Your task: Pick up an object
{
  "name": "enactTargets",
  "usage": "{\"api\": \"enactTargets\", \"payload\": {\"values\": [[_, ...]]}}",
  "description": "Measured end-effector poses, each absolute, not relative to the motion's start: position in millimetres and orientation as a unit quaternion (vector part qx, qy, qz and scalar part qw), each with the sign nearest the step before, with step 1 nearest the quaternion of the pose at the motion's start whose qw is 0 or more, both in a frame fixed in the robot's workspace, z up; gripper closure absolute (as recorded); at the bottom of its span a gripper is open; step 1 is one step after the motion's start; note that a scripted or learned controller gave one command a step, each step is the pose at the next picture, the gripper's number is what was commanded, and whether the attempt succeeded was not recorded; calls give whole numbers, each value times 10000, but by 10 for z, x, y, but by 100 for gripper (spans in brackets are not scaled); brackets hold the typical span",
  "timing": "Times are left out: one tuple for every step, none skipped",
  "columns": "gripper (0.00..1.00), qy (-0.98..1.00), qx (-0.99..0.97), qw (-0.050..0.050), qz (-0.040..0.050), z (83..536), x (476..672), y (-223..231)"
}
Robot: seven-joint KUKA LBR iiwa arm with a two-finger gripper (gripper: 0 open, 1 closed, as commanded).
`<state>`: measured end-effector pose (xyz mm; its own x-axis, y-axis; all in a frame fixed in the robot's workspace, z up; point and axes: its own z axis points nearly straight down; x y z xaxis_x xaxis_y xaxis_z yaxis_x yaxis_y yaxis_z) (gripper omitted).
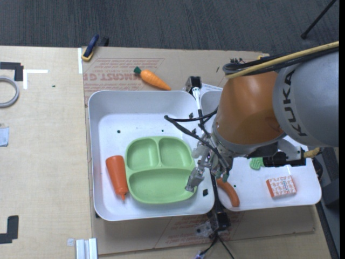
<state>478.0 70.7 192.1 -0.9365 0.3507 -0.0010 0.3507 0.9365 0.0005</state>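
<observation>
The arm (269,109) reaches in from the right and hangs low over the seam between the two bins, its orange band hiding much of the right bin (302,196). The tool (202,172) sits at the right edge of the green plate (160,169), which lies in the left bin (102,144). Its grey fingertip seems to touch or hover just above the plate's rim, but whether the tool is open or closed cannot be told from this slant, and nothing is seen between its parts.

Judging by this, the step in hand is the approach or the descent onto a target, not yet a lift. The likeliest targets are the plate's rim or the small orange-red piece (229,193) just beside the tool, lying by the wall between the bins. An orange bottle (117,176) lies left of the plate, touching it or nearly so; a red-and-white packet (281,187) and a green item (256,163) rest in the right bin. A toy carrot (152,79) lies outside on the desk (43,144).

The next move calls for closing firmly on one thing and rising straight. The plate is wide and flat, so a rim pinch may slip or tilt.
</observation>
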Motion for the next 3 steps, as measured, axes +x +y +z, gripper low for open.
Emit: {"api": "enactTargets", "payload": {"values": [[0,9840,1779,5,1,1921,4780,708],[0,9841,1779,5,1,1921,4780,708],[0,9841,1779,5,1,1921,4780,708]]}}
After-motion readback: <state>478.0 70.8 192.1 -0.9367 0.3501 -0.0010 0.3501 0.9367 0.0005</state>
